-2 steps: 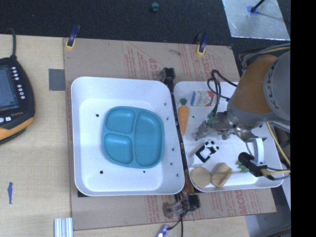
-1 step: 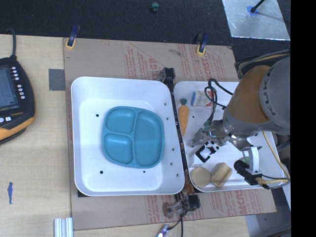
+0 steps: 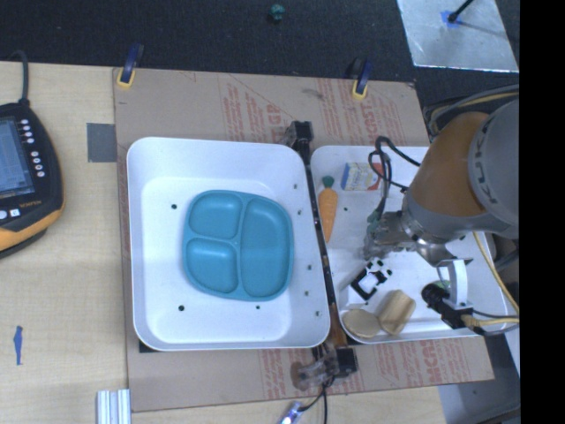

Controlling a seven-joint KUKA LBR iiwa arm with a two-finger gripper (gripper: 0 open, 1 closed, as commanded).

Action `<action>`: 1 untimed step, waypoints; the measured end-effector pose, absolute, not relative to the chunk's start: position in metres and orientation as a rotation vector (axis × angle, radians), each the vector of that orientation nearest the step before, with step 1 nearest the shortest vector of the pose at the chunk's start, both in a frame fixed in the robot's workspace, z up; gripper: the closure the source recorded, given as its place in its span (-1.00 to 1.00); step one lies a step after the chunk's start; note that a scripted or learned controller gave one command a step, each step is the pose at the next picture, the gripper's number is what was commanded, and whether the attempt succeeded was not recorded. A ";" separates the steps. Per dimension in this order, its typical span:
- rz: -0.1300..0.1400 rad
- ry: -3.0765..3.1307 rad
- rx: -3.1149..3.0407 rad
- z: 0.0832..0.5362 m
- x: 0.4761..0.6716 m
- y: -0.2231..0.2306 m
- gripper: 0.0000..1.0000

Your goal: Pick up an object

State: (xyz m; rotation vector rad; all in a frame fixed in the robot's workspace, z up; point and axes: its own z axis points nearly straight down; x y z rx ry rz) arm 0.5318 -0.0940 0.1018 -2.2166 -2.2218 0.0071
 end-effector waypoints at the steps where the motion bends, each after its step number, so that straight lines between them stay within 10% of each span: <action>1: 0.008 -2.223 -2.215 0.102 0.532 -0.094 -1.00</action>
